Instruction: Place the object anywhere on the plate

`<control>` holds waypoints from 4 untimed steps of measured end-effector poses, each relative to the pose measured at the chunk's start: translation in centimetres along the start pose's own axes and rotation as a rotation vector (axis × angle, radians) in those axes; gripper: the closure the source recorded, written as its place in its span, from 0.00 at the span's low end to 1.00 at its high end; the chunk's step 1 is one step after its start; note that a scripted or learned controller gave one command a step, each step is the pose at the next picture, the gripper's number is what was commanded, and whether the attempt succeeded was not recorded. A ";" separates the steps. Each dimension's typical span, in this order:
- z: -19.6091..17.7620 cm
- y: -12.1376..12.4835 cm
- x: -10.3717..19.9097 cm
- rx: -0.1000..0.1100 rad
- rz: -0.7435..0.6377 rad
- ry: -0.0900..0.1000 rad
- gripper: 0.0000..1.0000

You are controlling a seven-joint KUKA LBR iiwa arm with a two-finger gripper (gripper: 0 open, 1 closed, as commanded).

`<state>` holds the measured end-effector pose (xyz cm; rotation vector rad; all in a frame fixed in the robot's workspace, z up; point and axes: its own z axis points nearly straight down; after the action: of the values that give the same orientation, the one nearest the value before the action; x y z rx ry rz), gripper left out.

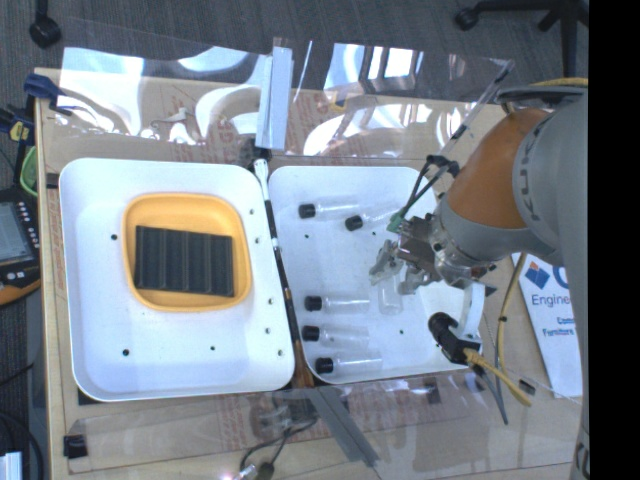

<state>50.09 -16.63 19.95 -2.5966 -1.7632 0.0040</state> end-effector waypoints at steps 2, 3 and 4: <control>0.9 -2.6 7.3 0.001 -0.184 0.000 1.00; -2.1 1.8 12.4 0.000 -0.331 0.000 1.00; 0.9 3.9 20.5 0.000 -0.500 -0.001 1.00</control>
<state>61.28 1.01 19.03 -2.0794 -2.3509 0.0035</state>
